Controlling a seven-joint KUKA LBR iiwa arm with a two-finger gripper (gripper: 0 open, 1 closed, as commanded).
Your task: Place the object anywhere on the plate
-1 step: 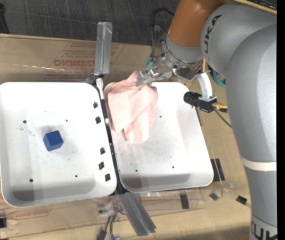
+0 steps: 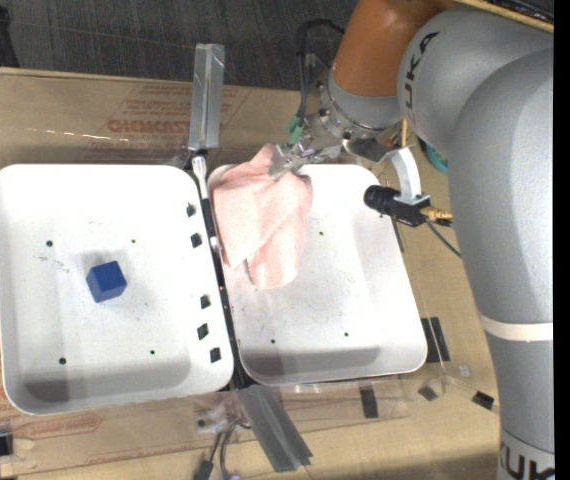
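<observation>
Pink cloth [image 2: 263,220], soft, light and floppy, hangs bunched from the pincer [image 2: 291,158], which is pinched closed on its upper corner over the right bin [image 2: 365,353].

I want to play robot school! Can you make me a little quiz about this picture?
1. True or false: the cube lies in the same bin as the cloth.
2. What colour is the cloth? A green, B pink, C black.
3. Fill in: the arm reaches in from the picture's ____ side.

Key:
1. False. The cube is in the left bin and the cloth is in the right bin.
2. B.
3. Right.
</observation>
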